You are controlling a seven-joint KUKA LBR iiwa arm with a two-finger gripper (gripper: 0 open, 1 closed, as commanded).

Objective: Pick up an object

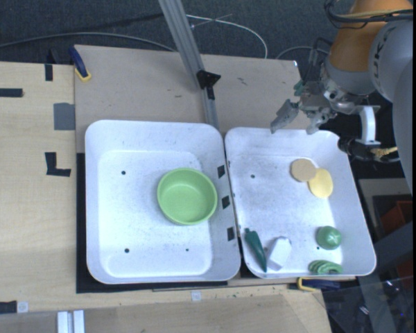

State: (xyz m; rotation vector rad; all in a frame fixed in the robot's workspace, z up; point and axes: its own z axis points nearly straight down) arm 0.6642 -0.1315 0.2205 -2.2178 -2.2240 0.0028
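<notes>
A: Where did the pickable things lie?

B: All in the right bin [347, 186]. A tan disc [303, 169] touched a yellow disc [322, 184] at centre right of the frame. A green ball [328, 237], a green ring stack [325, 267], a white block [279, 251] and a dark green tool [255, 250] sat along the bin's lower edge. A green bowl [187, 195] sat alone in the left bin [104, 186].

A: And the jaws [296, 120]?

B: They hung apart at upper right, above the right bin's top rim, with nothing between them.

A: So which step?

B: The approach, I judged; no grasp had begun. The next move called for choosing one target, likely the nearby discs, coming down over it and closing. Flat discs looked hard to pinch; the ball or block seemed easier.
</notes>
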